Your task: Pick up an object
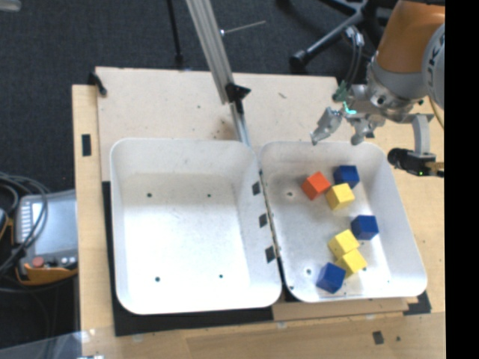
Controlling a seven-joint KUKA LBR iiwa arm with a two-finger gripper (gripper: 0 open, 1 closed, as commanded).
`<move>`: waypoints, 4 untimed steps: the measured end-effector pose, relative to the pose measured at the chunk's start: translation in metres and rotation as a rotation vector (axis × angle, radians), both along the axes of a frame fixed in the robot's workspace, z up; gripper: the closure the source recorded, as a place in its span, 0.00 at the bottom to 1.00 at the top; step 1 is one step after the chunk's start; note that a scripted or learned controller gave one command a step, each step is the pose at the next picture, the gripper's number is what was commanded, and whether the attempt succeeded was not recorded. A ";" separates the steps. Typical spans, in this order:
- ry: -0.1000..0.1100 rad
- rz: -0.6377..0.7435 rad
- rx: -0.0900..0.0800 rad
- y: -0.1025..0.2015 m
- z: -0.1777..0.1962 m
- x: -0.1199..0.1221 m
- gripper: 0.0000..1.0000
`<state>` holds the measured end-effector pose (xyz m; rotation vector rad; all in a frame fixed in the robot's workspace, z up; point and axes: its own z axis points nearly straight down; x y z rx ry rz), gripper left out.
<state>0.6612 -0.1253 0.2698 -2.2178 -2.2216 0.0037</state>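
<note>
Arm (408, 43) cut off by top edge. Office chair (329, 13) base only partly in frame at top. Grey box (45, 230) cropped by left edge. Bench (224, 342) front edge cropped at bottom.

The arm (410, 47) is a thick rounded tube, orange along its upper stretch toward one o'clock and pale grey lower down, with a glare spot on the orange shell. Its wrist (389, 99) narrows into a cluster of silver metal fittings, with a small green light glowing on the nine o'clock side. From there the gripper (343, 131) hangs as two slim, pale metal fingers (325, 128), and dark cable loops beside the grey casing.
</note>
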 end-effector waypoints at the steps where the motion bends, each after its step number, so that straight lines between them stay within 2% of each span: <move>1: -0.004 0.002 -0.002 0.000 0.003 0.001 0.00; 2: 0.002 -0.001 -0.002 -0.002 -0.058 0.006 0.00; 4: -0.001 -0.005 -0.002 -0.016 -0.146 0.011 0.00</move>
